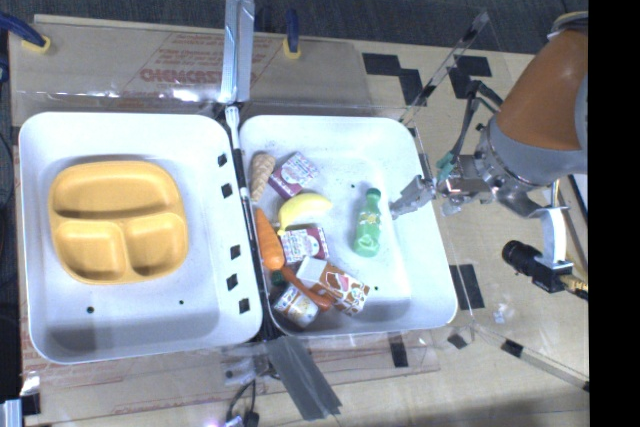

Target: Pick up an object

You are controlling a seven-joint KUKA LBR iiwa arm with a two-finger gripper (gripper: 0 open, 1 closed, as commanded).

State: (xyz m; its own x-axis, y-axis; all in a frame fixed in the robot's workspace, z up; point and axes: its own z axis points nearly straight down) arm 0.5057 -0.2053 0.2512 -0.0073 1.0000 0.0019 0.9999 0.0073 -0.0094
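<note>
A pale wooden bench (500, 355) carries two shallow white bins side by side, the left bin (40, 315) and the right bin (425, 300), with black tape marks (385, 67) at its far right.

The only lettering that shows stands on the clear plastic sheet (190, 65) lying over the brown cardboard behind the two bins: red printing in several lines, seen upside down from this camera, with a larger line near the bottom and smaller lines above it. The letters are too blurred to make out as words. The small maroon and white cartons (292, 172) in the right bin carry printed panels, but nothing on them can be read.
</note>
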